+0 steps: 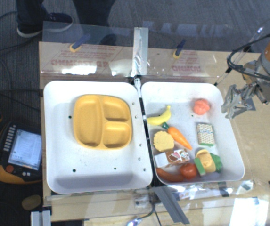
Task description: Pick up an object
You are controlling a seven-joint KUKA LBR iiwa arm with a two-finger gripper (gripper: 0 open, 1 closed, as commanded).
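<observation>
Saw a tomato (pixel 188 171) wedged among crowded toys at the near wall of the right bin (pixel 232 142). Found the gripper (pixel 236 105) just outside that bin's far-right rim, apparently empty; could not tell how open. Judged the pink ball (pixel 201 107) nearest it light, smooth, apt to roll; best pinched across the middle, clear of the cracker (pixel 205 133).

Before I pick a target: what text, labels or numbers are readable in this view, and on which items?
None can be read.
Clear panel behind the bins: reddish printing, mirrored and blurred.
Small carton in the right bin: printed pattern, too small.
Cracker-like packet: pattern, no legible text.
Handheld pendant screen: washed out.
</observation>
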